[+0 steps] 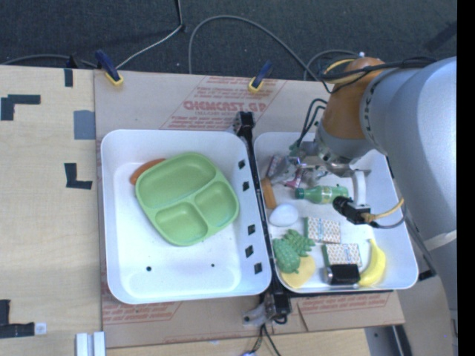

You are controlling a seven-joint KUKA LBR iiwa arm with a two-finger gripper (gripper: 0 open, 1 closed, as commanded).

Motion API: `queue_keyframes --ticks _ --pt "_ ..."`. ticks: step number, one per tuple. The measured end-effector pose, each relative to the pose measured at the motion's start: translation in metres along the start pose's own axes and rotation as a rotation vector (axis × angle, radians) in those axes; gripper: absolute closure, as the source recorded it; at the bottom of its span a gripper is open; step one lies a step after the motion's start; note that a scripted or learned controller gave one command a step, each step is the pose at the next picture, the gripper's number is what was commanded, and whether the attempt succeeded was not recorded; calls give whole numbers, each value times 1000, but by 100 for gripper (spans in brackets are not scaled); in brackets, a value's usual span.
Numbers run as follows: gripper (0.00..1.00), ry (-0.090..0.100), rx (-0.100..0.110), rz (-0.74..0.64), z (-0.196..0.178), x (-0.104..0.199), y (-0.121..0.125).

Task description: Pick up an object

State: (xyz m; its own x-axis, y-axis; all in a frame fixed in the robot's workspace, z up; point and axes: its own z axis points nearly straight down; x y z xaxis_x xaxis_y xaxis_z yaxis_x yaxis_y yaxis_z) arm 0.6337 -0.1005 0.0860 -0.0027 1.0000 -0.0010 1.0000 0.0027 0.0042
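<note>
My gripper (295,170) is low in the back of the right bin (393,199), under the grey arm with its orange band (347,117). It hangs just above and to the left of a green bottle (320,193) that lies on its side. An orange stick-like item (268,194) lies to the gripper's left by the bin wall. In front of them sit a white rounded object (283,215), a green leafy toy (291,248) on a yellow piece (298,274), two patterned cards (324,230), a black block (343,274) and a banana (375,264).
The left bin (119,221) holds a green divided plate (187,197) with an orange object (143,170) poking out from under its back left edge. The divider (252,191) between the bins runs just left of the gripper. Cables trail behind the bench.
</note>
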Motion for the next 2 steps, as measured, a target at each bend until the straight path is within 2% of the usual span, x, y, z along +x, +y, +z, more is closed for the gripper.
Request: queue_keyframes --ticks 1,2 --pt "0 0 2 1 1 1 35" --pt "0 -1 3 2 0 3 0"
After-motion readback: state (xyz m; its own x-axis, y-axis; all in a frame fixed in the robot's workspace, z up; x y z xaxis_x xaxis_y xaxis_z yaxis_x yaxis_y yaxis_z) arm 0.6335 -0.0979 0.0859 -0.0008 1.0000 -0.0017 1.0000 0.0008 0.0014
